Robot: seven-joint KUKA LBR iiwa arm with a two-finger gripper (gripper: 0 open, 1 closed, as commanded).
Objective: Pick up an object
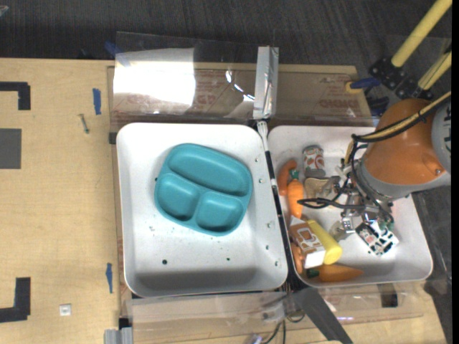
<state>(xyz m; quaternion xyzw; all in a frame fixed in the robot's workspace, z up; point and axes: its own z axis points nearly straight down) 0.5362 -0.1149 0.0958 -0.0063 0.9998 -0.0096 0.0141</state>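
Note:
The right bin holds a heap of small items. Among them are a small tin can, an orange carrot-shaped piece, a yellow cylinder, a brown printed box, another orange piece at the front, and a white-and-black patterned item. My gripper hangs low over the middle of this bin, under the orange wrist band, just right of a tan object. Wires and the wrist hide what lies directly beneath it.
The left bin carries a teal three-compartment plate. A clear plastic divider stands behind the bins. Tan bench surface extends to the left. Yellow rods cross the upper right corner.

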